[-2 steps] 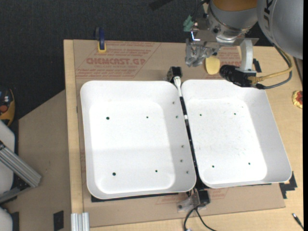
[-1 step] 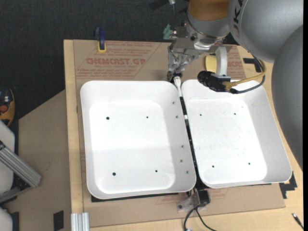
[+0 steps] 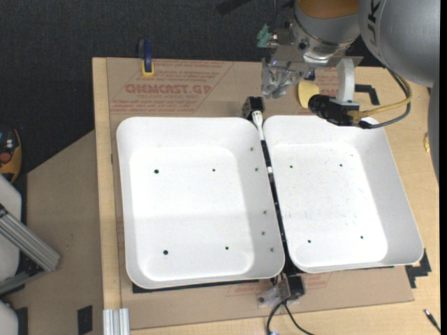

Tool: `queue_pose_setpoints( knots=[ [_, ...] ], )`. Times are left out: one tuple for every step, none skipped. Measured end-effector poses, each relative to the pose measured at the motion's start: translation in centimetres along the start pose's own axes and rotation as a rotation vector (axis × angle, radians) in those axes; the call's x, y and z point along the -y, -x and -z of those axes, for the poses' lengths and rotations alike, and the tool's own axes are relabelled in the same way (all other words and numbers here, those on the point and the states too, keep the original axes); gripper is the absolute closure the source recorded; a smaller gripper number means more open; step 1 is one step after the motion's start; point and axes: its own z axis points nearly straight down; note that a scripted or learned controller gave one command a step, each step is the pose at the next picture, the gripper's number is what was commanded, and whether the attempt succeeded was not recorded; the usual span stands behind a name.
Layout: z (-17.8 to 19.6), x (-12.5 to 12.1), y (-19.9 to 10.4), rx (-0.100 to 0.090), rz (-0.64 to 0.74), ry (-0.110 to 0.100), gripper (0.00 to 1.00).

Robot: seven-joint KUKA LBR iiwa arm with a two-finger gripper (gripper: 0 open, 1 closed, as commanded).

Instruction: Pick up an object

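The table (image 3: 174, 82) bears a left bin (image 3: 188, 201) and a right bin (image 3: 342, 194), and I see no object lying in either. The arm (image 3: 391, 19) hangs over the table's far edge. Whether the hand (image 3: 279, 82) is open or carrying anything, I cannot tell. The likely failure is a grasp that closes on nothing.

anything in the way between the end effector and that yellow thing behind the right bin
Nothing visible does. The end effector hangs over the bench just beyond the right bin's far rim. The yellow thing lies close beside it, partly hidden by the arm's fittings. I cannot tell what it is.
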Motion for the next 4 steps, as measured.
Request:
queue_pose_setpoints(
  knots=[
    [1.4,1.6,1.5,0.0,0.0,-0.005,1.0],
    [-8.2,3.2,-9.1,-0.003,0.012,-0.018,1.0],
    [-1.2,5.8,0.6,0.001,-0.007,0.0,1.0],
    [-5.5,1.5,-2.7,-0.001,0.004,-0.004,1.0]
  ],
)
